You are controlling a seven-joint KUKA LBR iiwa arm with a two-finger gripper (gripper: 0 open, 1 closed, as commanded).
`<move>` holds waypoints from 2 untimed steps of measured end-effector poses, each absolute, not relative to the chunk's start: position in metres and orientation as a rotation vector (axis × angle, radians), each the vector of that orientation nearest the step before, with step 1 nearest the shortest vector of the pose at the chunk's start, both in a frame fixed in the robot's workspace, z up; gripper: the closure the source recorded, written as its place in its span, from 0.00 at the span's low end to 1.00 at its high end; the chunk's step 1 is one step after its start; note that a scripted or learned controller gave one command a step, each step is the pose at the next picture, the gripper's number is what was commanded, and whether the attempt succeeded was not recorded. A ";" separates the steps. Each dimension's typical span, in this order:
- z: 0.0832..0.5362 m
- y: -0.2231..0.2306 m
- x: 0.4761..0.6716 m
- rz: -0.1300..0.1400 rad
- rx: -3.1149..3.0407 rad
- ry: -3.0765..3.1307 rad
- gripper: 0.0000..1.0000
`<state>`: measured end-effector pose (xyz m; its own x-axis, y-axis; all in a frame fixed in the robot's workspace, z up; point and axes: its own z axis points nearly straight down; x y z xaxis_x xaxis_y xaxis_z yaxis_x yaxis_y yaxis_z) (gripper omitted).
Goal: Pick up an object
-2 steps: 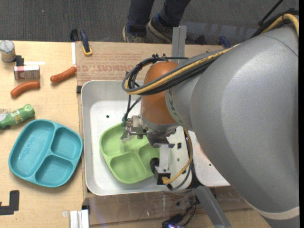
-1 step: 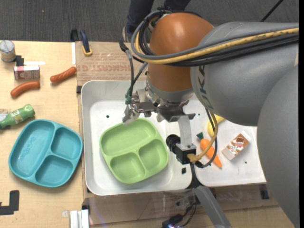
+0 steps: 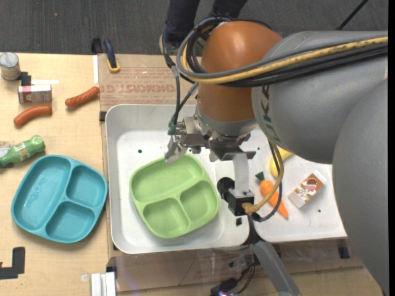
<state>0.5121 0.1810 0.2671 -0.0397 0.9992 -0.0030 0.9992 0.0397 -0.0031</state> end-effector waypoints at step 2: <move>0.092 0.189 0.552 -0.002 2.151 2.290 0.00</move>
